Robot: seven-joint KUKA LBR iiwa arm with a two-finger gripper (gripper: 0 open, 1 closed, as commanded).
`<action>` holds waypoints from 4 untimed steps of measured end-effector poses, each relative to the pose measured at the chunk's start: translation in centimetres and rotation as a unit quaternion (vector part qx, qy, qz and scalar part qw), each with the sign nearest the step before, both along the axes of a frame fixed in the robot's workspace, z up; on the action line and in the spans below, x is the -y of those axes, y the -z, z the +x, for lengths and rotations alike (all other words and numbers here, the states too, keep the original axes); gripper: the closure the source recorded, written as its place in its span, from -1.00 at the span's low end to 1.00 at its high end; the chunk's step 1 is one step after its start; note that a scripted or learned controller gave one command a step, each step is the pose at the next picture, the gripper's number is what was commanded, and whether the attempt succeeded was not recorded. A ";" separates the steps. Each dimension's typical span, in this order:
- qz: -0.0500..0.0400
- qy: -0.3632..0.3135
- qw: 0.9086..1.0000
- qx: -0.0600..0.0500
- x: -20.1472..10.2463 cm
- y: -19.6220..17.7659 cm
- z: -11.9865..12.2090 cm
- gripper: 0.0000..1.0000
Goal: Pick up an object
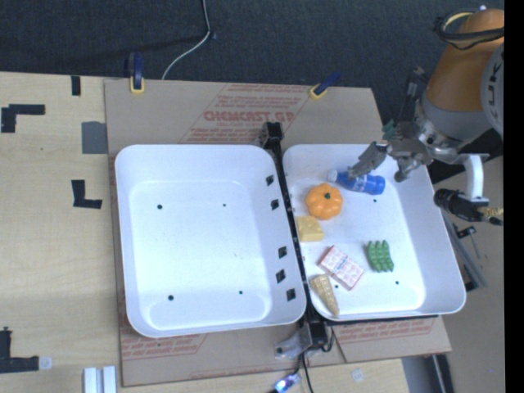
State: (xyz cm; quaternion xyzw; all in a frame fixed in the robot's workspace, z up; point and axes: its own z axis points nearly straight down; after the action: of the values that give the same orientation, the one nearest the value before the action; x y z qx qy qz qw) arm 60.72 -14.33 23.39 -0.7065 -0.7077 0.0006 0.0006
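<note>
In right bin [426, 297], blue bottle [360, 182] crosswise.

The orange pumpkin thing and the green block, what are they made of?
The orange pumpkin looks like smooth moulded plastic or rubber, with a faint sheen. The green block seems studded plastic, like a toy brick. Both are too small to be sure.

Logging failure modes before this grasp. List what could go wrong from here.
1. The bottle lies on its side under the gripper; it may roll away when touched.
2. The pumpkin sits close beside the bottle and could get bumped.
3. The bottle lies near the right bin's far wall, so the gripper might clip the rim.
</note>
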 end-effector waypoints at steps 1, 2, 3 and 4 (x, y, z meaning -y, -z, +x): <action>-0.001 0.000 1.000 0.001 3.3 0.8 4.8 -1.00; -0.001 0.000 1.000 -0.001 4.0 4.9 6.1 -1.00; 0.000 0.001 1.000 -0.002 5.4 5.6 1.2 -1.00; -0.001 -0.002 1.000 0.006 4.2 -2.3 6.4 -1.00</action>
State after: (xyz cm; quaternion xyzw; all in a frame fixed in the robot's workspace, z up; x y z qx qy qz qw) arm 67.15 -18.51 25.68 -0.7054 -0.7087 -0.0025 -0.0046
